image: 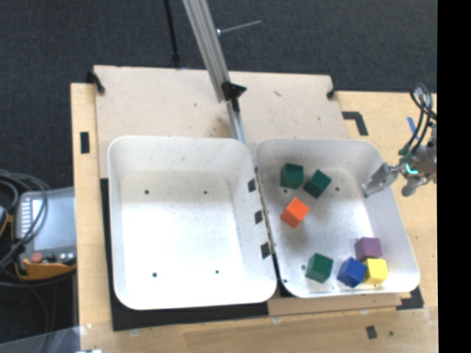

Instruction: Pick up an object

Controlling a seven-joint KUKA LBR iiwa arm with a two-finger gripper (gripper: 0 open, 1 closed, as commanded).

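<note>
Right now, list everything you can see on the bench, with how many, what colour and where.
green cubes: three, green, right bin; two at the back, one at the front
orange cube: one, orange, right bin, near the divider
purple cube: one, purple, right bin, front right
blue cube: one, blue, front right, beside the yellow
yellow cube: one, yellow, front right corner
bins: two, white, left bin and right bin side by side
hand: one, grey, over the right bin's right rim
</note>
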